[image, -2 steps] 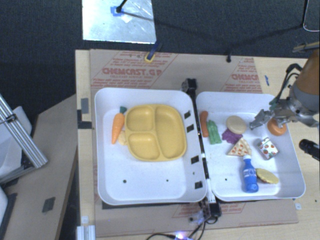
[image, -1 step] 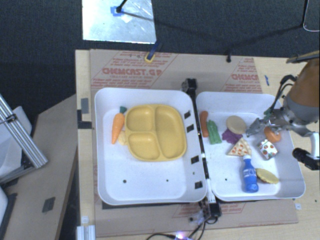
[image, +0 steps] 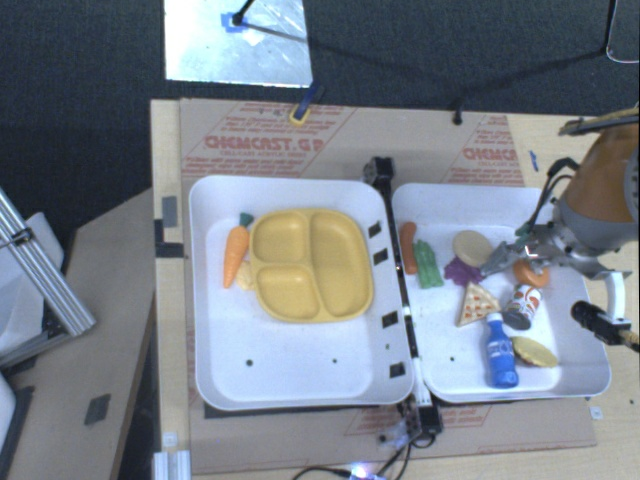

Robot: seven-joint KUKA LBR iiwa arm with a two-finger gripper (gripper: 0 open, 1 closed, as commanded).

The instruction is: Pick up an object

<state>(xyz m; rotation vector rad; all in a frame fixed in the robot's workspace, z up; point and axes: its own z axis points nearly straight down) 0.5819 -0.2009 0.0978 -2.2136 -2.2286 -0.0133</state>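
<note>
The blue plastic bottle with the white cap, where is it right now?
The blue plastic bottle lies in the right white bin, near its front edge, just below the toy pizza slice and left of the flat yellow oval piece.

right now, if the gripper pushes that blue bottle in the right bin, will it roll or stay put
The blue bottle lies on its side and looks round, so it would probably roll if pushed sideways. It looks like a light plastic toy, likely stiff. The pizza slice beside its cap may block it.

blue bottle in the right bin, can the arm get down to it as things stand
Probably yes. The blue bottle lies flat with nothing on top of it, and the pincer hovers just beyond it. The pizza slice and small can crowd its cap end.
</note>
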